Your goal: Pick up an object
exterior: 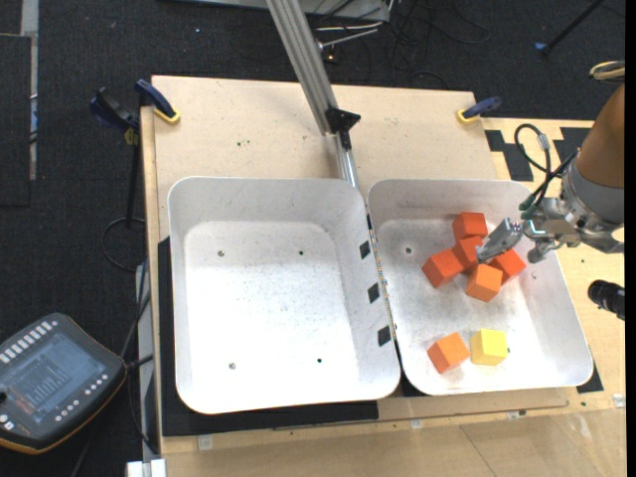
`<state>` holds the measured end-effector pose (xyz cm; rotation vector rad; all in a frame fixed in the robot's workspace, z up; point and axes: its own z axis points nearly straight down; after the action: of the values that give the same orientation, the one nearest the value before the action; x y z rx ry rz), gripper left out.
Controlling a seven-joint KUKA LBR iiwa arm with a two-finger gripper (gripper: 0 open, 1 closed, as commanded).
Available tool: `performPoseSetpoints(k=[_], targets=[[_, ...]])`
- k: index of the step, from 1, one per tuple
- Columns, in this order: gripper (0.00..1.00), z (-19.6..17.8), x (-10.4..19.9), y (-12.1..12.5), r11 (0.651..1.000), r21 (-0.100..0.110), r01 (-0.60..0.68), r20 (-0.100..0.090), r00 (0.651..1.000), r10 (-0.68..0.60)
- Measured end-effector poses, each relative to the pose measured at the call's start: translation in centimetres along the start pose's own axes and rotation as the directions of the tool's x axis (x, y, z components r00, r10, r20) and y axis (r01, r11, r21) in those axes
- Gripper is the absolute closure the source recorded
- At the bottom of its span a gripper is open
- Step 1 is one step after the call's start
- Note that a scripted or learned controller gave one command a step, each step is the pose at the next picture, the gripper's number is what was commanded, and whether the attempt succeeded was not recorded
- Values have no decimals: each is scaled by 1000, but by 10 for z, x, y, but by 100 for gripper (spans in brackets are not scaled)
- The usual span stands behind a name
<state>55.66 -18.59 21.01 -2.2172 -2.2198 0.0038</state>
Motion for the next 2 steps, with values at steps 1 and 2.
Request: performPoseSetpoints(k=[1,2], targets=[[0,-3,0,1,1000,-4,0,1,1000,0],[0,44,-3,-6,1000,0,-2,1,1000,2]])
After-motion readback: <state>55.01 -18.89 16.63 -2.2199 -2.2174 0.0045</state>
